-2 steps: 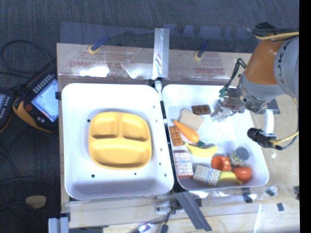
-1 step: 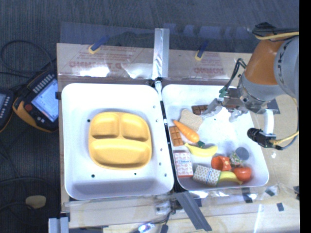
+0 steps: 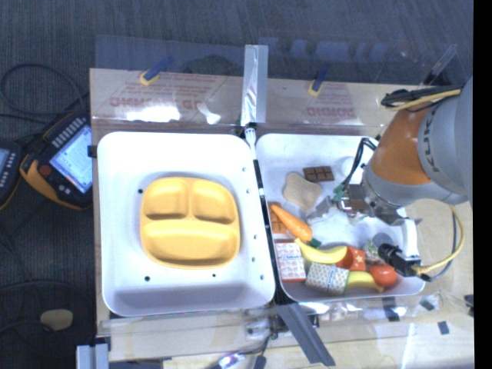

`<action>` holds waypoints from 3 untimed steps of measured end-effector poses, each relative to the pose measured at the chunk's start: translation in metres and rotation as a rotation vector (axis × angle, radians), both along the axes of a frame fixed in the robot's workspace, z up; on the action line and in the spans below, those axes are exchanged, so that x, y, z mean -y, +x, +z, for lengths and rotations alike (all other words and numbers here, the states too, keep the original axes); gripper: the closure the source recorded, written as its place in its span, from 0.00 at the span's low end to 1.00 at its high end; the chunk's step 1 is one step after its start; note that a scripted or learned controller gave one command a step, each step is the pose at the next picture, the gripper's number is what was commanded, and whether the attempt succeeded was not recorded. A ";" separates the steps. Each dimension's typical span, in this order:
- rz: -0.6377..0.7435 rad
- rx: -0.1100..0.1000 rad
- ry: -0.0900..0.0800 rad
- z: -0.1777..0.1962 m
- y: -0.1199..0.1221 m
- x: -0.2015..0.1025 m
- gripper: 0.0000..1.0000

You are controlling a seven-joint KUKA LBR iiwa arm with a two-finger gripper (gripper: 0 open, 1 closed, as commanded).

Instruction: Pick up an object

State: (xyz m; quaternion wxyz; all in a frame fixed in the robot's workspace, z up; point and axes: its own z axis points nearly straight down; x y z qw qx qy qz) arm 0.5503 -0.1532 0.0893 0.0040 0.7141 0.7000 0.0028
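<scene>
I see the gripper [image 3: 344,200] low in the right bin [image 3: 338,143]; whether it is wide or narrow I cannot tell. The toy carrot [image 3: 291,221] lies just left of it, long axis slanting down-right.

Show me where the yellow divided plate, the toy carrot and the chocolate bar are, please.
yellow divided plate [image 3: 189,221]: camera view, on the ridge between its compartments.
toy carrot [image 3: 291,221]: camera view, on the middle of its orange body.
chocolate bar [image 3: 318,174]: camera view, on the centre of the brown slab.
</scene>
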 end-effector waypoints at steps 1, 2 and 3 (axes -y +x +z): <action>0.213 -0.011 0.001 0.045 0.001 -0.052 0.00; 0.209 0.000 -0.003 0.000 0.086 -0.043 0.00; 0.209 0.000 -0.003 0.000 0.086 -0.043 0.00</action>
